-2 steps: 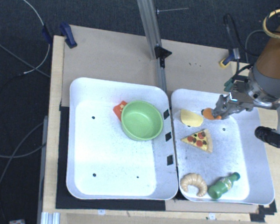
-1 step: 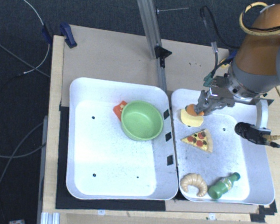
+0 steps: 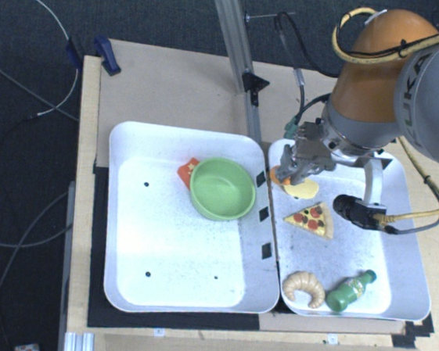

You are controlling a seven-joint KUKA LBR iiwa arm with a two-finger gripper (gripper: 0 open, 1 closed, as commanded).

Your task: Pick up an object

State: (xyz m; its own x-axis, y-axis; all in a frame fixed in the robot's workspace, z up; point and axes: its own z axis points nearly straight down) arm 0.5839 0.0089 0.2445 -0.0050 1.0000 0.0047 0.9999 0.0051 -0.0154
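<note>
My gripper (image 3: 292,171) reaches down into the right bin (image 3: 406,263) near its far left corner. Its tip sits right over a pale yellow object (image 3: 304,190) with an orange bit at its left edge. A pizza slice (image 3: 312,220) lies just in front of that. A croissant (image 3: 306,288) and a green bottle (image 3: 349,292) rest near the bin's front edge. In the left bin (image 3: 169,275) a green bowl (image 3: 221,187) stands at the back, with an orange-red object (image 3: 187,171) partly hidden behind its left rim.
A black part (image 3: 356,210) on the arm's cable hangs over the right bin beside the pizza slice. A slanted metal pole (image 3: 236,39) rises behind the bins. The left bin has wide bare floor in its front half.
</note>
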